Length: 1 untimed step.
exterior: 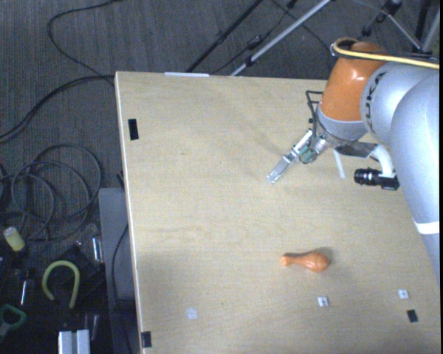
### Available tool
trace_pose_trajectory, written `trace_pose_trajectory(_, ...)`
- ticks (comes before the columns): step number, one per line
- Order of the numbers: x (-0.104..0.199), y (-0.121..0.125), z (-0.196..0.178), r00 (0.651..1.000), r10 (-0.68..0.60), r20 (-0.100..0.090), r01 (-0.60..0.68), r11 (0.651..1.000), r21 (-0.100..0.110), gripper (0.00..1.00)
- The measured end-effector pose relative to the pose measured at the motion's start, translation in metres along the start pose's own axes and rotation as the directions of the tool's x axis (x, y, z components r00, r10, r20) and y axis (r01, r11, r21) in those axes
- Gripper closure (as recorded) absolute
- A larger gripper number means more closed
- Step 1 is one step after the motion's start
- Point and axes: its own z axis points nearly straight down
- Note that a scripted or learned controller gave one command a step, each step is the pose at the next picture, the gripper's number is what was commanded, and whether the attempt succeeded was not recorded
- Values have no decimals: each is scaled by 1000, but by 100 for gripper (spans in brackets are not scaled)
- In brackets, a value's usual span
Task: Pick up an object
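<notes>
A small orange object (308, 260), shaped like a drumstick with a thin end pointing left, lies on the light wooden bench top (207, 198) toward the lower right. My gripper (275, 175) reaches in from the right, slanting down and left below the orange wrist band (347, 87). Its tip hangs over bare wood above and slightly left of the orange object, well apart from it. Nothing shows at the tip.
The bench's left edge (125, 198) drops off to a floor with cables (44, 190) and tools. Tripod legs (303, 17) cross the floor behind the bench. Small markers (323, 301) dot the front right, and a black tab (133, 129) sits at the left edge.
</notes>
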Motion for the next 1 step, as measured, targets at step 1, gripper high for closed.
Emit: trace_pose_trajectory(1, 0, 1, -10, 1000, 0, 3, 0, 1000, 0, 100)
